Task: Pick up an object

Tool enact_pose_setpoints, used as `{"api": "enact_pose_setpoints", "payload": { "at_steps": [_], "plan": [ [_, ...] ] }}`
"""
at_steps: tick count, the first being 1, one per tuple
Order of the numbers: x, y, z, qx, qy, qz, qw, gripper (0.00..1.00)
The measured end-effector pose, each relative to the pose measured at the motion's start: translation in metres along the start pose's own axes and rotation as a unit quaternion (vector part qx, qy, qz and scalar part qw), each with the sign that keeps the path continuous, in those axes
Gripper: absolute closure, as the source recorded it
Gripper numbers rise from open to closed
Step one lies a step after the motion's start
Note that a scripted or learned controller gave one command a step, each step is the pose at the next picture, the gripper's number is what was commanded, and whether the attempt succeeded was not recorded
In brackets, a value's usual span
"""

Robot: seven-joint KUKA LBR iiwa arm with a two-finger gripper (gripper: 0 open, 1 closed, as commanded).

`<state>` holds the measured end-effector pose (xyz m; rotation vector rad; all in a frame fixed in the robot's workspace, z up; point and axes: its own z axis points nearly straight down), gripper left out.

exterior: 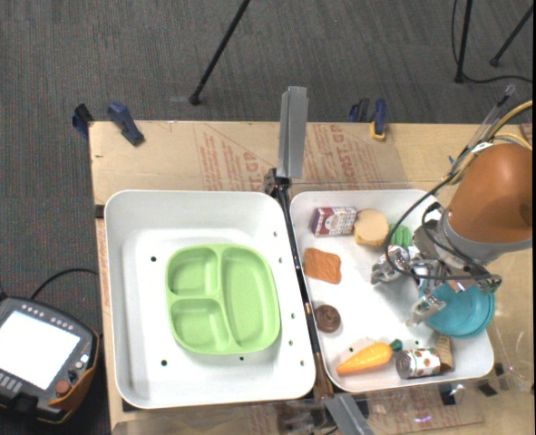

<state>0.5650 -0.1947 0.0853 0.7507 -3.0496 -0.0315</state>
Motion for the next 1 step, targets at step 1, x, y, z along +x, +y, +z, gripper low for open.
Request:
{"api": "enact_pose_setpoints", "payload": {
  "at_steps": [1],
  "plan": [
    [-0.0073,0.0250,-0.0015,0.008,0.001,0.077,0.9970,0.00]
  ]
}}
